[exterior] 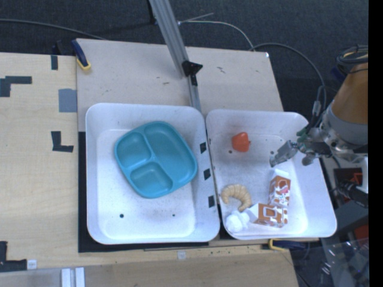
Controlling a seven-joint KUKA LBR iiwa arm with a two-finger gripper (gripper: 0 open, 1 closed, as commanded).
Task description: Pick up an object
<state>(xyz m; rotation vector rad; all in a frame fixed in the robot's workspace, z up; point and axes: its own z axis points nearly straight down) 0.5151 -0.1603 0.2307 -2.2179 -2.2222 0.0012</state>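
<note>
The gripper hangs at the right of the frame over the right bin; whether its fingers are apart or closed cannot be told, and nothing shows between them. No pick is done yet, it seems. Below it lie two cartons, one croissant, one white ball; left, one red object. The left bin holds one blue plate.

Arm cut off by right frame edge; only wrist section and orange band in view. Gripper small and blurred; finger spacing unreadable. Print on carton too small to read. White lump beside croissant: unidentifiable.
</note>
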